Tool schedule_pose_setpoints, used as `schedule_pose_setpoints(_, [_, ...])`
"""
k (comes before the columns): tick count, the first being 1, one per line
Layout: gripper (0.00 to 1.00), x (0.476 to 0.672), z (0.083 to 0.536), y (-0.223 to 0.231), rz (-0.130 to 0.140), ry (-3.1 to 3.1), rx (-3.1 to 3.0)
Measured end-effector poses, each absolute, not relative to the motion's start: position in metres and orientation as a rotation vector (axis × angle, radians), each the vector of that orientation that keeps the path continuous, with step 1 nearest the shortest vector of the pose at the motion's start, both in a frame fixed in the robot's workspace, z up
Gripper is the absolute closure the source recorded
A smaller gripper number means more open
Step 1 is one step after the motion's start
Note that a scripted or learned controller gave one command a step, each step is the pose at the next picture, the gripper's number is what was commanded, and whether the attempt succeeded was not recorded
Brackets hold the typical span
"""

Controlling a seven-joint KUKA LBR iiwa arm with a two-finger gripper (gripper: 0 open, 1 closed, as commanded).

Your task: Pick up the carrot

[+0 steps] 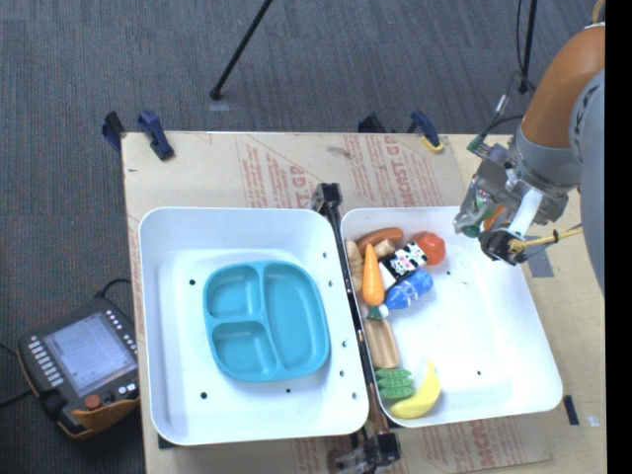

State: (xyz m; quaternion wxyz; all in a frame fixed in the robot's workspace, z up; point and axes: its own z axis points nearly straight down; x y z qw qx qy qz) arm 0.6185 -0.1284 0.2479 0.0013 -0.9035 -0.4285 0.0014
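We see the arm (563, 97) reaching in from the right, its wrist bent down so the hand (491, 227) hangs over the far right rim of the right bin (513, 363). We cannot tell how far the hand is open, and we see nothing between its fingers. The carrot (371, 276) lies well apart from it, by the bin's left wall, leafy end toward us, just beside a blue bottle (411, 289).
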Motion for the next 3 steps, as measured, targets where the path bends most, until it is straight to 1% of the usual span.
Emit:
schedule_pose_setpoints(1, [1.00,0.640,0.233,-0.090,0.005,-0.995,-2.977])
schedule_pose_setpoints(2, [0.00,0.640,0.233,-0.090,0.005,-0.997,-2.976])
schedule_pose_setpoints(3, [0.00,0.597,0.109,-0.120,-0.020,-1.216,-2.902])
